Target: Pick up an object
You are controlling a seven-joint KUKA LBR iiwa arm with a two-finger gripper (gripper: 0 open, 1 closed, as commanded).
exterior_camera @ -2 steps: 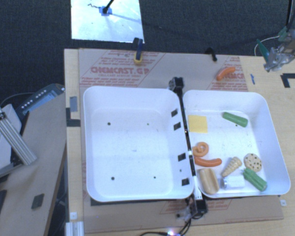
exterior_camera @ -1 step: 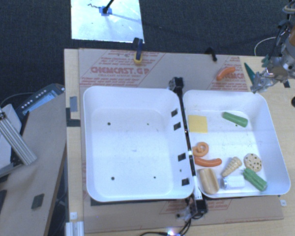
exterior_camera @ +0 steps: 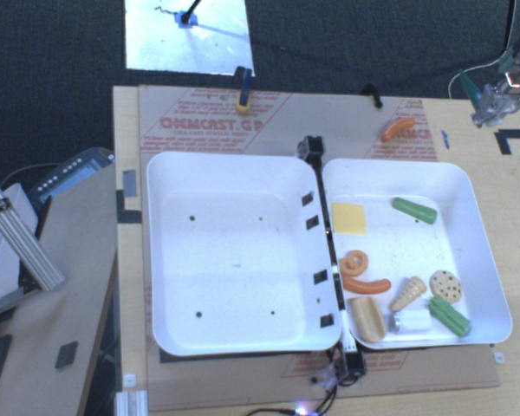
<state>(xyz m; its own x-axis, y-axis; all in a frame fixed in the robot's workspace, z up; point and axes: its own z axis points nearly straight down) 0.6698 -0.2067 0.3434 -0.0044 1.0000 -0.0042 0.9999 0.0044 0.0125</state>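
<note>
a pale wooden bench stands on dark carpet. beyond the bench's far edge a shiny metal sheet lies on that carpet.

The tabletop is covered by a protective sheet printed with red lettering. A silver square plate lies on the dark floor beyond the tabletop's far edge. A yellow-and-blue clamp sits at the far edge of the tabletop. A grey device with buttons rests to the left. An aluminium extrusion bar lies diagonally at the far left.
</note>
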